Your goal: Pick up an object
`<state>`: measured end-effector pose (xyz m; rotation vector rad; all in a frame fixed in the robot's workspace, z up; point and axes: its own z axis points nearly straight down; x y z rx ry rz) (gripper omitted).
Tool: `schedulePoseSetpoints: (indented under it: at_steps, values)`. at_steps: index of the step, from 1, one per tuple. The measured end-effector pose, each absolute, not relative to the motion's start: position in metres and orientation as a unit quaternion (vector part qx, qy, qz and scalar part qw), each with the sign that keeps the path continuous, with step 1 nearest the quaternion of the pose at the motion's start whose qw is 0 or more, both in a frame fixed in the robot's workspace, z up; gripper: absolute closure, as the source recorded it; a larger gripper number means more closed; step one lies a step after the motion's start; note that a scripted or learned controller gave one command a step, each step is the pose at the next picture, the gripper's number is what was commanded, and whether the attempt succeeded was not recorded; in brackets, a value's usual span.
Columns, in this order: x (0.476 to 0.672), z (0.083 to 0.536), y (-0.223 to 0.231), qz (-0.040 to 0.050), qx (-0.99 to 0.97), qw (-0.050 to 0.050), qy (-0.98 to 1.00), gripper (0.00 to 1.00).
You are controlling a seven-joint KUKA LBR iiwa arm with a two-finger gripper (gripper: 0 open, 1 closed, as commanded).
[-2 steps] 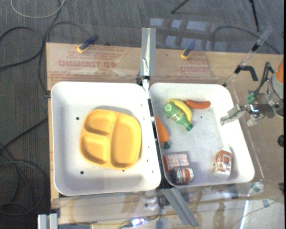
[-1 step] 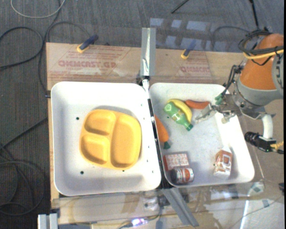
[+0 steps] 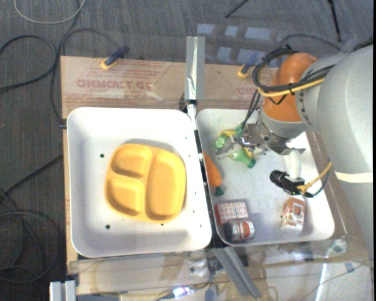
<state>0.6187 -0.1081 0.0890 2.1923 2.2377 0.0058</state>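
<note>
Tool [image 3: 243, 142] low in the right bin [image 3: 263, 227], upper left area, at a green object [image 3: 229, 144]. Finger state: cannot tell; no grasp confirmed. Orange carrot-like item [image 3: 213, 171] lies against the bin's left wall, just below. Red can [image 3: 239, 230] and red packet [image 3: 231, 211] near the front edge; small carton [image 3: 293, 214] at front right. Left bin [image 3: 88, 137] holds a yellow divided tray [image 3: 147, 182].
</note>
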Motion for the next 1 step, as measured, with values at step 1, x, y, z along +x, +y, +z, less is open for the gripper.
schedulePoseSetpoints:
  at_steps: [1]
  values:
    - [0.618,0.1823,-0.0609,-0.002,0.735,0.0,0.678,0.0]
